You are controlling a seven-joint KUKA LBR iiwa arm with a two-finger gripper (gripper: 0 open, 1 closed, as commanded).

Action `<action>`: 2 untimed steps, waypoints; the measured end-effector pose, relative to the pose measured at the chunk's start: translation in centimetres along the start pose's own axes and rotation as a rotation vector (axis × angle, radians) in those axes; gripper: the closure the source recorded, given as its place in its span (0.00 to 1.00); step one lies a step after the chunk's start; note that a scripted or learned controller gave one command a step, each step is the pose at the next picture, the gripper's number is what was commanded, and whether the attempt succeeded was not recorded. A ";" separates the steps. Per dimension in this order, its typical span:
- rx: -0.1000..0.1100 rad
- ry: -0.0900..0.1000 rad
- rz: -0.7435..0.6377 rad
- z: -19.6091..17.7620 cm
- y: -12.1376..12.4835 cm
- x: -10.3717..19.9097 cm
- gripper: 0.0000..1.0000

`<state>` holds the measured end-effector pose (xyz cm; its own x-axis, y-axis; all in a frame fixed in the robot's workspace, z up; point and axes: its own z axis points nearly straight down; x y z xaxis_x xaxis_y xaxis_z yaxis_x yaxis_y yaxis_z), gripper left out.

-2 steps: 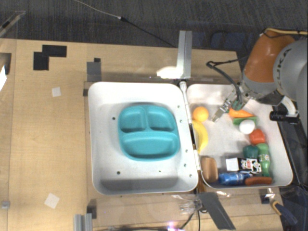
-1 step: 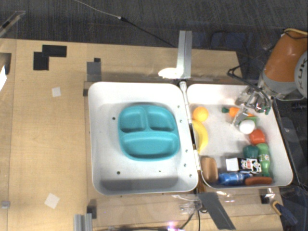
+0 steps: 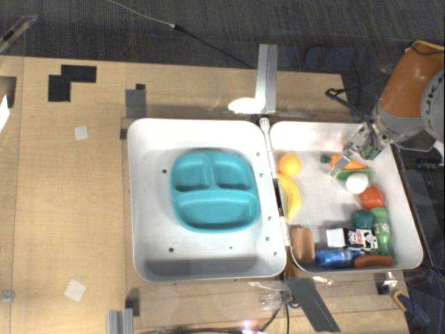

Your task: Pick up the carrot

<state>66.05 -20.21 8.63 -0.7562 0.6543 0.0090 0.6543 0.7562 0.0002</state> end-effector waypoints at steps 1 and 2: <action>-0.004 -0.003 0.245 0.1 0.1 0.0 0.00; -0.010 -0.017 0.241 -1.3 0.2 -0.3 1.00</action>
<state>66.47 -20.24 9.95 -0.5784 0.8157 -0.0073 0.8157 0.5784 0.0096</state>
